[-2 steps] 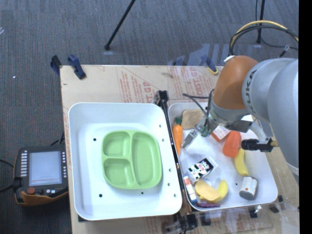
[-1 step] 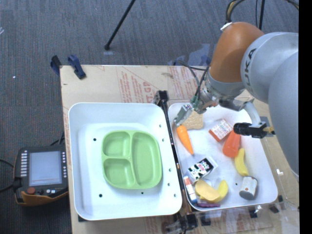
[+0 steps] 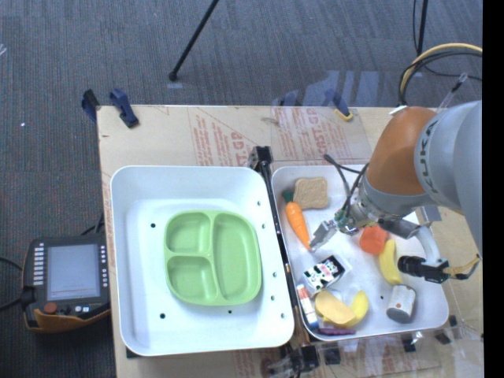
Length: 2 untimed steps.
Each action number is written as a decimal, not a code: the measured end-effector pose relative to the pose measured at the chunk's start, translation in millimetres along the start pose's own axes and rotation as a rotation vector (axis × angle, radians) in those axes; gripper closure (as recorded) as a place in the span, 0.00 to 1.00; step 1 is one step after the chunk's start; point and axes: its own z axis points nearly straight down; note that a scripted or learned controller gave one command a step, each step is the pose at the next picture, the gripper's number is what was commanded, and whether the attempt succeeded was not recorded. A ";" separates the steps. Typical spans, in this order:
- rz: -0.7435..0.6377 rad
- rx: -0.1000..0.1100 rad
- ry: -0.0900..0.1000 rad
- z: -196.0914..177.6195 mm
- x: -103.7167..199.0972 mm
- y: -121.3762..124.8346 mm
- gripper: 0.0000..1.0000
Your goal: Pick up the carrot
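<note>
Fingers [image 3: 324,235] hover just beside the carrot [image 3: 297,221] (right bin [image 3: 437,309]).

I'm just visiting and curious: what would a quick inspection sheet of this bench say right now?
Surface: two white bins; the left bin holds a green divided plate.
Job's things: carrot lies in the right bin, near its left wall.
Clutter: toast slice, banana, cow-print block, grey can.
Grippers: gripper beside the carrot, apart from it.
Cables: yellow loop.
Surroundings: handheld screen, tripod leg.
</note>
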 end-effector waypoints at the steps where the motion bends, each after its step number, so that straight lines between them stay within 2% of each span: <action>1: 0.301 -0.010 0.000 13.3 9.4 21.9 0.00; 2: 0.296 -0.006 0.000 4.1 10.4 21.9 1.00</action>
